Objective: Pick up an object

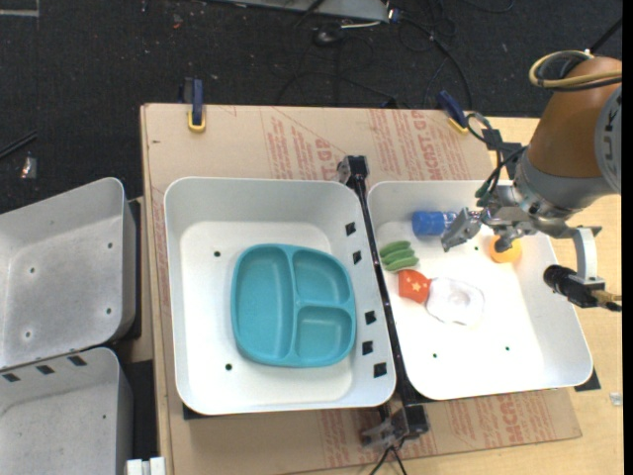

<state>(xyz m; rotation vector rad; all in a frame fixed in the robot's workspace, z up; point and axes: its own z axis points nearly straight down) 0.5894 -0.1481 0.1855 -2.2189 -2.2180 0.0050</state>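
Observation:
The right bin (534, 354) holds several small objects: a blue block (429, 223), a green piece (398, 255), a red piece (414, 285), a pale white object (455, 301) and a yellow-orange piece (505, 253). My gripper (484, 234) hangs over the back of this bin, between the blue block and the yellow-orange piece. Its fingers are spread open with nothing between them. One fingertip (457, 235) sits just right of the blue block. The other is close above the yellow-orange piece.
A teal divided plate (294, 305) lies in the left bin (198, 265). The bins share a black divider rail (374, 275). A black part of the arm (574, 283) juts over the right bin's right side. Grey lids (59, 265) lie at the far left.

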